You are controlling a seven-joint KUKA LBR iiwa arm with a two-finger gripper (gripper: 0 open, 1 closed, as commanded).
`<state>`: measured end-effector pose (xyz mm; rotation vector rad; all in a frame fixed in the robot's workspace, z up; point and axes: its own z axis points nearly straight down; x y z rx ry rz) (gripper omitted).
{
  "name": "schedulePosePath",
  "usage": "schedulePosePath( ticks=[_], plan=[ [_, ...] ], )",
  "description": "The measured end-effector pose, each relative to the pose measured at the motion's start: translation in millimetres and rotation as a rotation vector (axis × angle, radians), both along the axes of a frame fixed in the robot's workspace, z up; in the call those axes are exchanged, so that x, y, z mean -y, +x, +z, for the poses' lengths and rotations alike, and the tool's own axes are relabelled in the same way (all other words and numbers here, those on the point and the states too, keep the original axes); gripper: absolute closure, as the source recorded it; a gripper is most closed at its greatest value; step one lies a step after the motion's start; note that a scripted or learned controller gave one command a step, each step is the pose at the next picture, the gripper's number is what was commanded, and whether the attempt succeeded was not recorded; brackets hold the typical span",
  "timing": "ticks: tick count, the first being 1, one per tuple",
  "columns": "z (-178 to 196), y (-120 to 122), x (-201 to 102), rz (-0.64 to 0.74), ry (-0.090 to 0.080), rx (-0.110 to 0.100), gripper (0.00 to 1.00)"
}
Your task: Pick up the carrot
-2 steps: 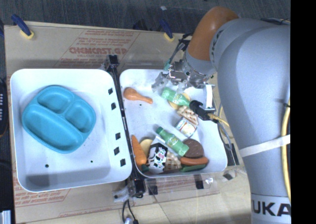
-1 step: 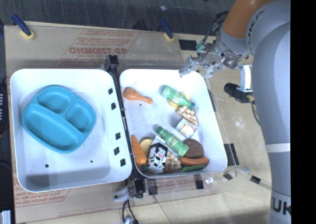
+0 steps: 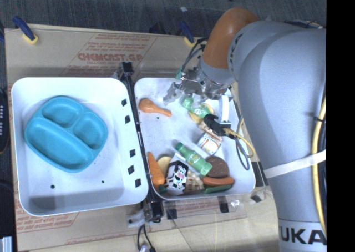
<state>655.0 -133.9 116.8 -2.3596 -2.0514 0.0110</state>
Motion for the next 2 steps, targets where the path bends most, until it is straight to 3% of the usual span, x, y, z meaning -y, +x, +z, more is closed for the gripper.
schedulePosePath(
  ticks=[1,2],
  plan=[
    [42.6,2.7,39.3,0.133,-0.006,0.014,0.00],
    [9.2,-37.1,-42.2,-0.058,-0.003,0.003,0.00]
  ],
)
